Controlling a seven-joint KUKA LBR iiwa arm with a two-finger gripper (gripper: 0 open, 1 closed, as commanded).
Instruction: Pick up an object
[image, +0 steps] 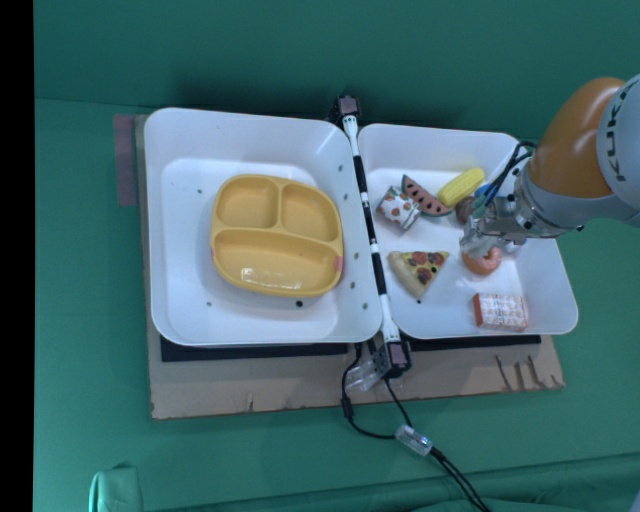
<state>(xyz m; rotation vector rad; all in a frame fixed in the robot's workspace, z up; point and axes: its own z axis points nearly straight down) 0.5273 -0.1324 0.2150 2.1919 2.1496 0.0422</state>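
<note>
**Inspector:** Report the bins.

**Assistant:** Two shallow white bins sit side by side. The left bin (180, 140) bears a yellow divided plate (277, 236) with three compartments. The right bin (545, 300) bears toy food: a watermelon slice (424, 196) and a corn cob (460, 185) toward the far side, a small patterned carton (398, 209) just beside the watermelon, a pizza slice (419, 269) near the divider, and a waffle-like block (500, 311) at the near right corner.

**Inspector:** Position of the arm?

**Assistant:** It reaches in from the right, orange band above the wrist. The gripper (481, 243) hangs over the right bin, directly above an orange-red round piece (484, 263), which lies on the bin floor between the pizza slice and the waffle-like block.

**Inspector:** Is the piece held?

**Assistant:** I cannot tell. The gripper body covers its upper part, and its fingers are not distinguishable from this angle.

**Inspector:** Anything else?

**Assistant:** A dark round item (466, 209) lies partly hidden behind the gripper, beside the corn cob.
</note>
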